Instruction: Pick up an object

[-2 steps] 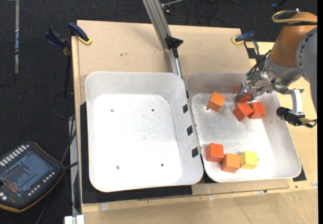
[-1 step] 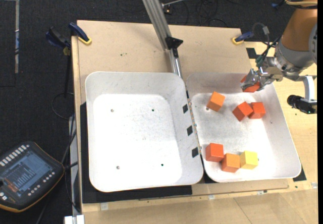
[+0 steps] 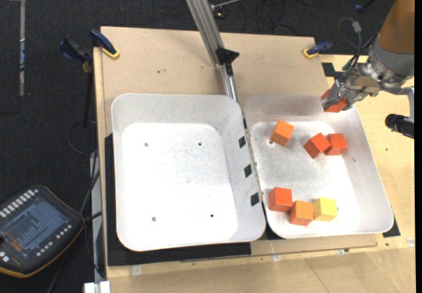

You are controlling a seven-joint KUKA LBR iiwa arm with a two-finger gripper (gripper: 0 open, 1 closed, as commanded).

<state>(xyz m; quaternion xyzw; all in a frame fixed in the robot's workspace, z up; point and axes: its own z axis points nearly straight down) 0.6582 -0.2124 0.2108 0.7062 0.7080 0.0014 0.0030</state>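
Blocks first, nearest the camera: a red cube [image 3: 280, 198], an orange cube [image 3: 302, 212] and a yellow cube [image 3: 326, 208] sit in a tight row along the front of the right bin [image 3: 369, 173], touching one another. Up the bin, two more red cubes [image 3: 317, 145] [image 3: 337, 144] rest side by side, with an orange block [image 3: 283, 132] a little to their left, standing apart. The left bin [image 3: 178, 173] lies beside it, its rim meeting the right one.

Farther back, over the right bin's far right corner, the gripper [image 3: 337, 101] has a red-orange block [image 3: 336, 106] pinched between its fingers, lifted clear of the others. The block hangs right at the fingertips, tilted; it looks cube-like, so no long axis can be made out. Above, the arm's orange band [image 3: 400, 24] leans in from the right.
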